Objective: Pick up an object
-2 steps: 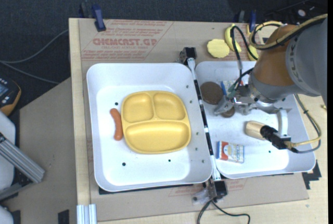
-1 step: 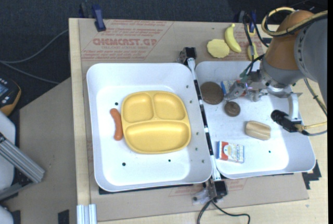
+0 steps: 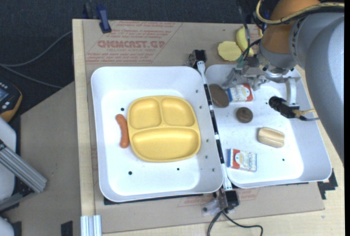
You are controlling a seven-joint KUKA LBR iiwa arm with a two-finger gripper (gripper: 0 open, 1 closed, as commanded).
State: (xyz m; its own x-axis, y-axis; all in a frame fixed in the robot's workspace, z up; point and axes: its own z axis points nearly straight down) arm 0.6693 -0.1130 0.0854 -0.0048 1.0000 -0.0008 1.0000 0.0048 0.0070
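Left bin (image 3: pixel 104 120): divided plate (image 3: pixel 162 128) central, sausage (image 3: pixel 123 131) just left of it, right bin (image 3: pixel 311 158): bread roll (image 3: pixel 271 137) centre, carton (image 3: pixel 241 160) nearer front, gripper (image 3: pixel 247 77) at rear-left corner

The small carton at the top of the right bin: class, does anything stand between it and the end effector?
Nothing visible does. The end effector hangs directly over the small carton in the right bin; the brown oval piece lies beside the carton, not over it.

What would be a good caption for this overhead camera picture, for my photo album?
Robot arm reaches its gripper over the right bin; a yellow divided plate and hot dog lie in the left.
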